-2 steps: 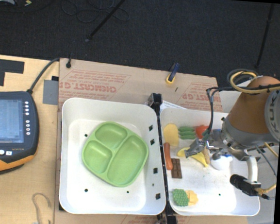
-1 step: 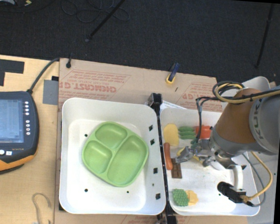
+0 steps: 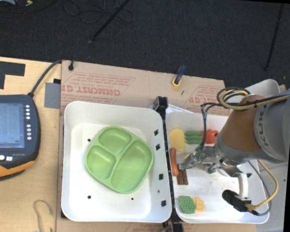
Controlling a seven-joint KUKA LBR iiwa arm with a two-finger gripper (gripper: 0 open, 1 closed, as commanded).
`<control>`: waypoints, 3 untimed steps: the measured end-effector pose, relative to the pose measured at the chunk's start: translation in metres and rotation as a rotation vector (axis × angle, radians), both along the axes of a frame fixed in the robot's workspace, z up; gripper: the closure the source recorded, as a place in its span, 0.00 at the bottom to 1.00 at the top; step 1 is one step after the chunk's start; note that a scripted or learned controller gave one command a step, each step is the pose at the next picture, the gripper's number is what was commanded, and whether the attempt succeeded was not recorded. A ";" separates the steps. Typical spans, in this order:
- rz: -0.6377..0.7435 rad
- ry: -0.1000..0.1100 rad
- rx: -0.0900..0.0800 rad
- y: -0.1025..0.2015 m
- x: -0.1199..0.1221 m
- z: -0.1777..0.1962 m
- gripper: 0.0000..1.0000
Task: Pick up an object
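Since our gripper [image 3: 187,162] hangs low in the right bin [image 3: 212,215] beside the brown stick [image 3: 181,177], we're prob. lining up a grab; jaw state: can't tell.

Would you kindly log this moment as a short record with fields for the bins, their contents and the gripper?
left bin: green divided plate
right bin: yellow piece, green piece, brown stick, green and yellow toy
gripper: low in right bin, beside brown stick
arm: reaching in from the right
outside bins: tablet at left
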State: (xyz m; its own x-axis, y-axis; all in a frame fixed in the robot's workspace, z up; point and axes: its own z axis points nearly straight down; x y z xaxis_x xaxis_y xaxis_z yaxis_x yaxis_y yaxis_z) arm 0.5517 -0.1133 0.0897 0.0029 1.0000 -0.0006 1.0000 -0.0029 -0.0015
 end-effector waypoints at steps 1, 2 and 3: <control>-0.006 -0.002 0.006 0.000 0.001 0.012 1.00; 0.003 -0.001 0.001 0.005 0.003 0.056 1.00; 0.003 -0.002 0.000 0.000 0.007 0.116 1.00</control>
